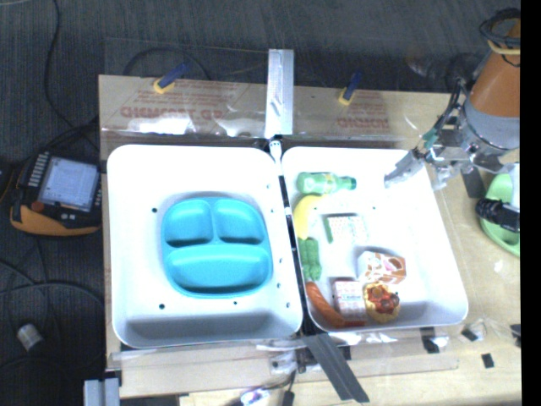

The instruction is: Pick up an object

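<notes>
Gripper point(404, 172) poised over the right bin's point(439, 227) far corner.
A glossy blue divided tray point(218, 245) fills the left bin point(135, 184); the right holds a green bottle point(325, 182), a curved yellow banana point(302, 214), crinkly packets point(383, 268) and a white carton point(342, 227). The arm angles in, fingers slightly apart, gripping nothing.

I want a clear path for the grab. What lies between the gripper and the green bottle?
In the camera view, just bare white floor of the right bin separates the gripper from the green bottle.
</notes>
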`<move>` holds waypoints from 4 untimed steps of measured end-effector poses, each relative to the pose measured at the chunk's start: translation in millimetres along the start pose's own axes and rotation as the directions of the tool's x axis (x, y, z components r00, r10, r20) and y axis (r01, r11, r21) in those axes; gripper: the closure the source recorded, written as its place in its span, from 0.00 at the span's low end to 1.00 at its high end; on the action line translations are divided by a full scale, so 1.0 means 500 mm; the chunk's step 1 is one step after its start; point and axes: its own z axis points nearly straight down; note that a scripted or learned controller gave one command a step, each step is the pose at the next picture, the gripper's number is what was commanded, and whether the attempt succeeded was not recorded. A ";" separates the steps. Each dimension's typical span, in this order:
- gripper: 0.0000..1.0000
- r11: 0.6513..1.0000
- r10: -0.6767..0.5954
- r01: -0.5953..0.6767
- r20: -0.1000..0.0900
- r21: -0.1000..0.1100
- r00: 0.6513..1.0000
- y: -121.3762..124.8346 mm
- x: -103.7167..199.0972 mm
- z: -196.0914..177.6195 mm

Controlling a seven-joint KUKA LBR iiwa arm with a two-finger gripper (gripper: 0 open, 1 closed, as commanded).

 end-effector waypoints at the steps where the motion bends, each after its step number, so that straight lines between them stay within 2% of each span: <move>1: 0.00 1.000 0.017 -0.017 0.000 0.002 1.000 -0.107 0.122 0.101; 2: 0.00 1.000 -0.021 0.021 0.006 -0.016 1.000 -0.057 0.169 0.296; 3: 1.00 1.000 -0.021 0.021 0.004 -0.012 1.000 -0.059 0.169 0.280; 4: 1.00 1.000 0.021 -0.021 0.003 0.000 1.000 0.011 0.343 -0.005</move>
